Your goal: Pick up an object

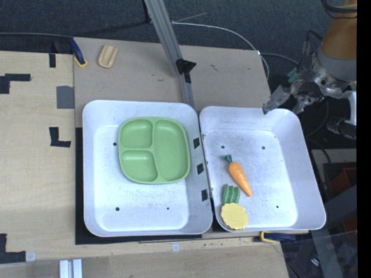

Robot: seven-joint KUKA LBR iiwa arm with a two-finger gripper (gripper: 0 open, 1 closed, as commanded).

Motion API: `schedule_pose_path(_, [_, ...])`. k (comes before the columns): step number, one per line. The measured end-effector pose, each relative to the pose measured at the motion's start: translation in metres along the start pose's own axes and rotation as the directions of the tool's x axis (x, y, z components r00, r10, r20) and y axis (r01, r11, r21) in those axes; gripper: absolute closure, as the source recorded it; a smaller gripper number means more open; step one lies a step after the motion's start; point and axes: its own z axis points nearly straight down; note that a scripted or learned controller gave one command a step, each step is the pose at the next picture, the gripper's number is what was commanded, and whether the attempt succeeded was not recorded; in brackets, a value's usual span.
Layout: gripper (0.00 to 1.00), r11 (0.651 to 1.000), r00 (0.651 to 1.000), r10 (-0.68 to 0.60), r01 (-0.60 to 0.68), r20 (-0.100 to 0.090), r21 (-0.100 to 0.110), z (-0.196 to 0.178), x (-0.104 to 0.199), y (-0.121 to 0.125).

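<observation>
A toy orange carrot (239,178) with a green top lies in the right bin (290,155), left of its middle. Just below it, at the bin's front left corner, sits a yellow round piece with green leaves (233,211). A light green divided plate (155,150) rests in the left bin (98,213). My gripper (286,103) hangs over the right bin's far right corner, well away from the carrot. Its two dark fingers stand apart, open, with nothing between them.
A grey metal pole (167,36) slants down to the gap between the bins at the back. A tan block (107,56) and a blue-and-yellow clip (77,53) lie on the bench behind the left bin. Cables run behind the right bin.
</observation>
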Motion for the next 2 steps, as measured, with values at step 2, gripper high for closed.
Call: schedule_pose_path(2, [0.00,1.000,1.000,0.000,0.000,-0.001,0.007,0.063,0.003,-0.006])
